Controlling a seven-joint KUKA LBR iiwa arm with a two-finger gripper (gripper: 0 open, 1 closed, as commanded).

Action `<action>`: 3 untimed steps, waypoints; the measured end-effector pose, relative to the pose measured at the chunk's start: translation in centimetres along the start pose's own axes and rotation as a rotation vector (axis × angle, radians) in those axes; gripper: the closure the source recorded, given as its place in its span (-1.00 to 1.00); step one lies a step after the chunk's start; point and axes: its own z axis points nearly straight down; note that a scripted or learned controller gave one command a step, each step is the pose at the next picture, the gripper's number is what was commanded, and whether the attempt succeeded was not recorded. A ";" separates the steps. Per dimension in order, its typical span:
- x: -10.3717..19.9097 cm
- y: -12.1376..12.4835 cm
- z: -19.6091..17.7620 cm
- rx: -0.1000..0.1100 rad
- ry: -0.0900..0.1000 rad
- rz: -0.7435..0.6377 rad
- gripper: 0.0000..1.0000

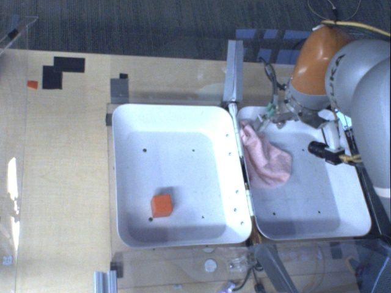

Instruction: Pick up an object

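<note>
Hanging at the right bin's (317,224) far edge, claw (270,116) seemingly touching pink cloth (267,160), grip state unclear

- You have one camera, fixed above the bench (61,182) and looking down on it at a slant.
- The far edge of the bench runs across the upper part of your picture, with dark floor (153,11) beyond it.
- Both white bins sit in the frame: the left bin (128,182) near the centre, the right bin (342,221) toward your right.
- The arm (360,84) comes in from your right and fills the upper right corner, near the lens and large.
- You stand far enough back to see each bin whole, yet close enough to make out a small block (162,206) and a cloth (267,162).
</note>
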 end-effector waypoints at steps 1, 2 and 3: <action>0.0 -4.4 1.2 -0.001 0.001 -0.064 -1.00; 1.0 -9.7 1.1 -0.004 -0.001 -0.056 -1.00; 2.8 -10.6 0.9 -0.005 -0.004 -0.060 -1.00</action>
